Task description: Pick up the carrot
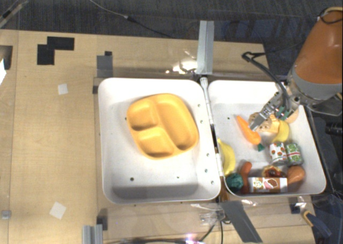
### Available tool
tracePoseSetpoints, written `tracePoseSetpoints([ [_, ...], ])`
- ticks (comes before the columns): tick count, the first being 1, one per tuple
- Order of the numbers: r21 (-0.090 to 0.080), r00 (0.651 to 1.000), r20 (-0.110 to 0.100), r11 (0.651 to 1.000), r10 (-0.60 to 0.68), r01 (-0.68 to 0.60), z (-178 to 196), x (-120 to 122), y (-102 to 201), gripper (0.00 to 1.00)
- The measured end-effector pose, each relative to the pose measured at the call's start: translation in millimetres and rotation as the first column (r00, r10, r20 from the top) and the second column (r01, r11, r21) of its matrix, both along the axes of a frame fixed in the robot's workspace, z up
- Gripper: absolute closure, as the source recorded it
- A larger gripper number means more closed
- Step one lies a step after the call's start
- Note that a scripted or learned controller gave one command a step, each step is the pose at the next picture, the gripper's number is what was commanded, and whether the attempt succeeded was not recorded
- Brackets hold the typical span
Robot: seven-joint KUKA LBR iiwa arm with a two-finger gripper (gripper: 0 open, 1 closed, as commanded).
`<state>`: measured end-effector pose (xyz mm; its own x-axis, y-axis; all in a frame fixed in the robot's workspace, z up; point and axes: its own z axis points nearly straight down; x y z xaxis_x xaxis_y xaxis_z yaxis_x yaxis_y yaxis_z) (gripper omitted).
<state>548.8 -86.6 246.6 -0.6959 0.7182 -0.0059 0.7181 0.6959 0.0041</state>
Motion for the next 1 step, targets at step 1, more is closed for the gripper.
tracePoseSetpoints([
  [1, 0.004, 0.979, -0.006, 0.979, -0.202, 0.202, -63.2, -11.3, 131.4, 1.00],
])
